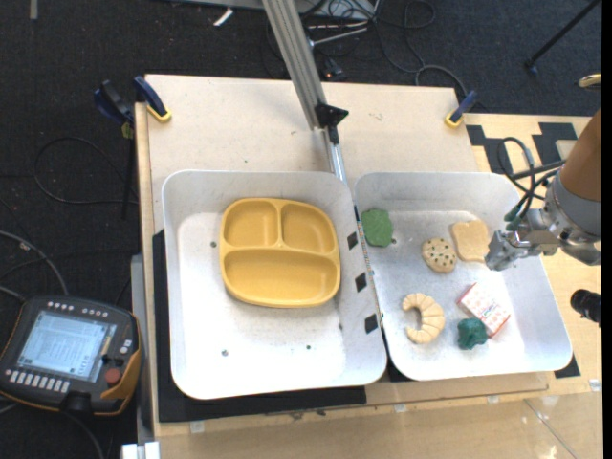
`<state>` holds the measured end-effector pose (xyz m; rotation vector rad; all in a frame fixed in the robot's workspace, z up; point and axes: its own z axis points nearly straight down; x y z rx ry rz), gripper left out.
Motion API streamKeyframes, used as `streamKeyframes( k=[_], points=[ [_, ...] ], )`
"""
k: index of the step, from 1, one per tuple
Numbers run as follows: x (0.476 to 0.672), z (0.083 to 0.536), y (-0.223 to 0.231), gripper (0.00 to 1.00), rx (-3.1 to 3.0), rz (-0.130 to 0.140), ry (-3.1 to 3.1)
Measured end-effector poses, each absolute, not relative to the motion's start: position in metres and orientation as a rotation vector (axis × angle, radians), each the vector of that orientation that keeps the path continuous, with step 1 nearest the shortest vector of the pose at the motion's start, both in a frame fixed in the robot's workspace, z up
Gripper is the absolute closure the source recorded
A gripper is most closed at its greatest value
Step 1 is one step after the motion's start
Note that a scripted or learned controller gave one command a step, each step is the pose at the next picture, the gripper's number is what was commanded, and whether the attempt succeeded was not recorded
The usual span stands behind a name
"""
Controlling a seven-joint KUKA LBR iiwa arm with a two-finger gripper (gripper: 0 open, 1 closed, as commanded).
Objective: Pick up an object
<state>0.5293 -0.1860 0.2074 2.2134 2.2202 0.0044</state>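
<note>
The right bin (pixel 535 352) holds several small items: a green leafy piece (pixel 377 227), a round chocolate-chip cookie (pixel 439 254), a tan toast slice (pixel 469 240), a croissant (pixel 424 316), a red-and-white box (pixel 484 308) and a dark green piece (pixel 470 333). My gripper (pixel 501 256) comes in from the right and hangs just right of the toast slice, above the bin floor. No object shows between its tips.
The left bin (pixel 191 352) carries a yellow divided plate (pixel 281 251). A metal pole (pixel 296 46) slants down to the bins' shared back edge. A teach pendant (pixel 67 347) lies off the bench at lower left.
</note>
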Motion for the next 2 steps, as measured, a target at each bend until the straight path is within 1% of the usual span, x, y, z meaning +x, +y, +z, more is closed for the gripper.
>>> streamKeyframes(
  k=[1,2],
  points=[
    [0.531,0.263,-0.197,1.00,2.214,0.003,2.219],
    [0.532,0.282,-0.197,1.00,2.216,0.002,2.222]
  ],
)
